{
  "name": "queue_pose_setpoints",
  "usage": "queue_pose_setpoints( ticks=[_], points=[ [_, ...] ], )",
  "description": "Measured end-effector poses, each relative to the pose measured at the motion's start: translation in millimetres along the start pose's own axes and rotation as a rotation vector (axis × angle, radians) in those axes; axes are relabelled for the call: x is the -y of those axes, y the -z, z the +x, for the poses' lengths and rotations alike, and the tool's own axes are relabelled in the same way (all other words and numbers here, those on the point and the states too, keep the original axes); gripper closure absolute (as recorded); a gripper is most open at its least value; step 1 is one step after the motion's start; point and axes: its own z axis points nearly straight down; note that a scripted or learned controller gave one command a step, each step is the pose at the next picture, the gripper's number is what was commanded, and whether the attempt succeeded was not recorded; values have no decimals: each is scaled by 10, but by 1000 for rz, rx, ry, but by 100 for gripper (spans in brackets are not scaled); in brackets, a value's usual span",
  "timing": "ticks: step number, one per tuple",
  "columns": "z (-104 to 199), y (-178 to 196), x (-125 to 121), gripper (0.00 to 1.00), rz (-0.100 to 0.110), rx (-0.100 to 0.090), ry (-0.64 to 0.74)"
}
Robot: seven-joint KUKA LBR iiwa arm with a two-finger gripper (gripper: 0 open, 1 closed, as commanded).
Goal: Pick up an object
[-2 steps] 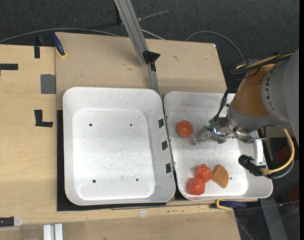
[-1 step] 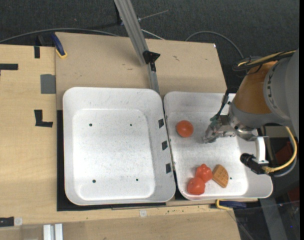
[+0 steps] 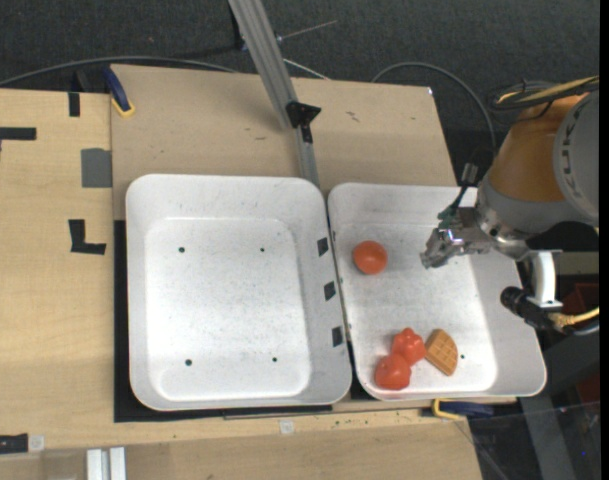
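Wooden table [image 3: 214, 138] carries two shallow white bins side by side. Left bin [image 3: 229, 293] is the bigger-looking one, speckled floor w/ a few dark dots. Right bin [image 3: 414, 208] holds the objects. A grey metal rail [image 3: 269, 63] slants down from the top to the gap between the bins.

Grey arm w/ orange band [image 3: 539, 168] comes in from the right edge, over the right bin's upper right part. Gripper [image 3: 439, 250] sits over the bin floor, pointing left; fingers too small and blurred, can't tell if wide or narrow, nothing visibly between them.

Objects, all in right bin: orange-red ball [image 3: 370, 258] near the bin's left wall, apart from the gripper, to its left. At the front: red lumpy piece [image 3: 408, 345] touching a red round piece [image 3: 391, 372] below it, and a tan waffle-like piece [image 3: 442, 351] just beside them on the right.
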Motion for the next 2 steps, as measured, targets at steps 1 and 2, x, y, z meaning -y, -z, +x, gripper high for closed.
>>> queue_pose_setpoints(
  ticks=[1, 2],
  points=[
    [-1, 610, -87, 100, -1, 1, 0],
    [1, 1141, -99, 100, 0, 0, 0]
  ],
)
